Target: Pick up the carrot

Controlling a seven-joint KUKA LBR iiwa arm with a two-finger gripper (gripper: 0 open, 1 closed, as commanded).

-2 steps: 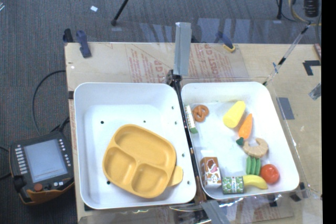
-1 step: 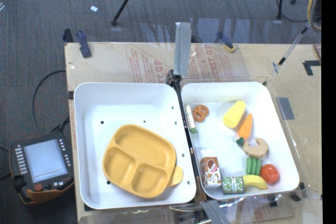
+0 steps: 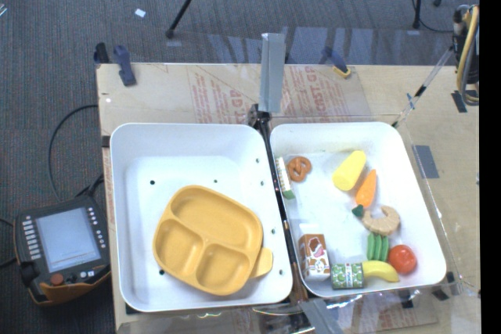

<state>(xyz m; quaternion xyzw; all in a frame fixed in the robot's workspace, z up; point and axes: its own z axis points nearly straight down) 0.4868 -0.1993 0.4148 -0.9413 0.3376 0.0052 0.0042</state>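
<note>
A handheld control pad (image 3: pixel 59 246) with a grey screen lies on the dark carpet at far left, its cable looping up toward the bench (image 3: pixel 188 90). The left bin (image 3: pixel 133 145) holds a yellow divided tray (image 3: pixel 207 240), set a little toward the bin's near side and turned at an angle. An upright grey post (image 3: pixel 272 74) stands at the far end of the seam between the two bins.

In the right bin (image 3: pixel 329 138), a small green-and-white packet (image 3: pixel 283 177) lies along the left wall, with a pretzel (image 3: pixel 298 166) just beside it. A small carton (image 3: pixel 315 256) and a green can (image 3: pixel 347 275) sit near the front edge. The carrot (image 3: pixel 365 188) lies toward the middle of this bin, orange body pointing away and green top toward the viewer, touching a yellow corn cob (image 3: pixel 349 170) on its left. Just in front of it rests a round slice of bread (image 3: pixel 381 220), then green pods (image 3: pixel 377 246), a banana (image 3: pixel 380 270) and a tomato (image 3: pixel 402 258) at the near right corner.

The arm and its gripper are out of frame, so the state of the jaws cannot be told.
</note>
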